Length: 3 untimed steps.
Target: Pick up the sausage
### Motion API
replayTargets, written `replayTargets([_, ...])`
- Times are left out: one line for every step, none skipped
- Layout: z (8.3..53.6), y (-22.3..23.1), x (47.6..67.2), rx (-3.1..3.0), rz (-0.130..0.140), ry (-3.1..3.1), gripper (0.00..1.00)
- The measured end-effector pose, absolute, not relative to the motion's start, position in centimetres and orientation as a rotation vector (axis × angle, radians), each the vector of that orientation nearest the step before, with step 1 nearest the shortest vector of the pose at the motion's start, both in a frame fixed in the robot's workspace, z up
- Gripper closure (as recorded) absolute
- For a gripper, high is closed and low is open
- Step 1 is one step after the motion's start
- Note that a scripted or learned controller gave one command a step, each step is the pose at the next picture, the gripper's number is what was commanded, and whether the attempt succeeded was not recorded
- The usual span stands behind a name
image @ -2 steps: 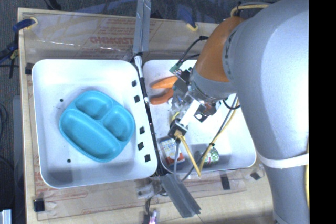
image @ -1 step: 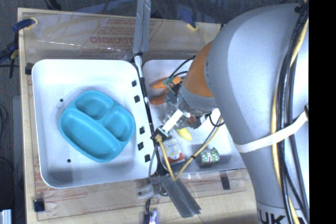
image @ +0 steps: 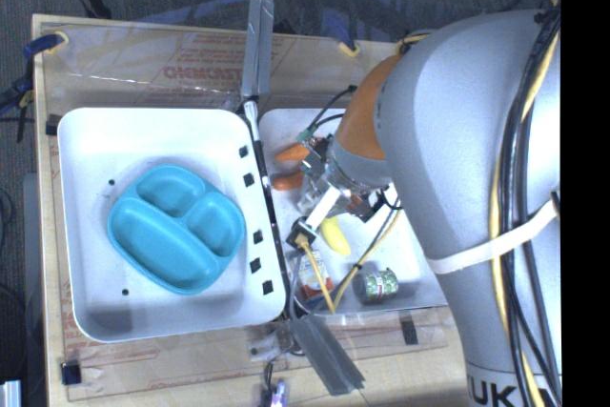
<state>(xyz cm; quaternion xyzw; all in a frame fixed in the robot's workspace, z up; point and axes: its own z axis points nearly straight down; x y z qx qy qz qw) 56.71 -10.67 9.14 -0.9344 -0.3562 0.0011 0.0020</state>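
Bins: two white bins side by side on the bench point(image: 143, 52); left bin point(image: 86, 205) fills the centre-left of the frame, right bin point(image: 405, 286) lies mostly under the arm.
Plate: one blue divided plate point(image: 176, 226) with three compartments, in the middle of the left bin, with bare white floor all around it.
Sausage: one brownish sausage point(image: 285, 178) in the upper left part of the right bin, close to the wall between the bins, just below one orange carrot-like piece point(image: 292, 152).
Other things in right bin: one yellow piece point(image: 335, 236) near the centre; one small green can point(image: 379, 284) at the lower edge.
Arm: one grey arm point(image: 477, 157) covering the right half of the frame.
Hand: the hand point(image: 315, 205) is low over the right bin, right of the sausage; I cannot tell its state.
Open room: narrow in the right bin, wide in the left bin.
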Motion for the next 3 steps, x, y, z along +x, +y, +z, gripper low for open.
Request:
replayTargets([15.4,-11.5,59.1,-2.884,0.004,-1.235,1.0])
replayTargets([11.8,-10.5,53.6,-2.637,0.005,-1.699,1.0])
replayTargets([12.7,-10.5,53.7,-2.632,0.007,-1.704,1.0])
